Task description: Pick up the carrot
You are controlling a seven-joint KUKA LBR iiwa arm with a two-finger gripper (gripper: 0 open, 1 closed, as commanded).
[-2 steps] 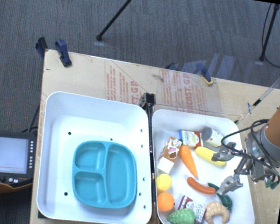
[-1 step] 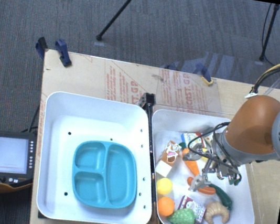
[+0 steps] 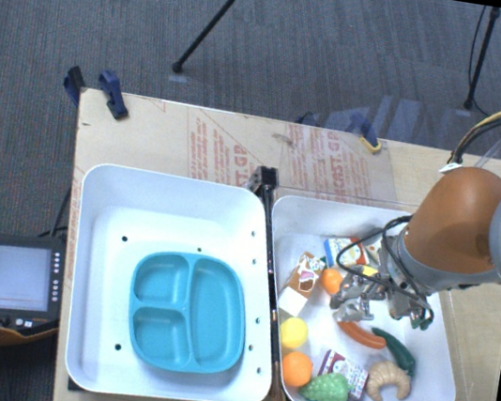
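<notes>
Two bins: a left bin (image 3: 100,217) and a right bin (image 3: 440,365), both white and shallow, side by side on the bench.
Left bin contents: a blue divided plate (image 3: 186,313) with three compartments.
Carrot (image 3: 362,334): lies in the right bin, right of centre, just below the gripper and apart from it.
Carrot axis: long axis runs from upper left to lower right across the view, only slightly off horizontal (which end is the tip cannot be told at this size).
Carrot neighbours: a green pepper (image 3: 398,350) just to its right, a croissant (image 3: 389,381) below it, a yellow lemon (image 3: 293,331) well to its left.
Other items in right bin: an orange (image 3: 297,368), green grapes (image 3: 328,388), a small red and white carton (image 3: 341,368), a brown packet (image 3: 307,273).
Gripper (image 3: 360,299): hangs low over the middle of the right bin, under the arm's orange band (image 3: 456,220).
Gripper state: cannot be told; the metal parts blur together, and nothing is seen between them.
</notes>
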